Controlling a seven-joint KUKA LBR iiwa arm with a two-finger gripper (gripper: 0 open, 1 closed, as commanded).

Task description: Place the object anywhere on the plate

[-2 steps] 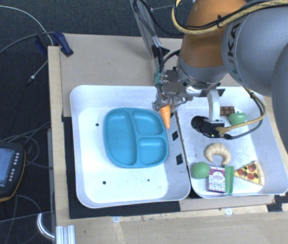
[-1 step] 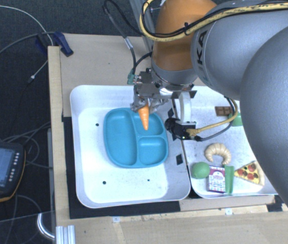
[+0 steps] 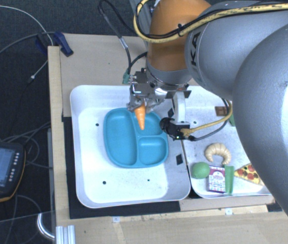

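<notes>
Carrot pinched over the blue plate

The gripper (image 3: 140,105) hangs above the upper edge of the blue plate (image 3: 133,141) in the left bin (image 3: 90,187), its fingers (image 3: 133,104) pinching the thick top end of the orange carrot (image 3: 140,117), which points down toward the plate. In the right bin (image 3: 204,189) lie a croissant (image 3: 218,151), a green ball (image 3: 200,170), a small carton (image 3: 216,180) and a pizza slice (image 3: 247,174).
</notes>
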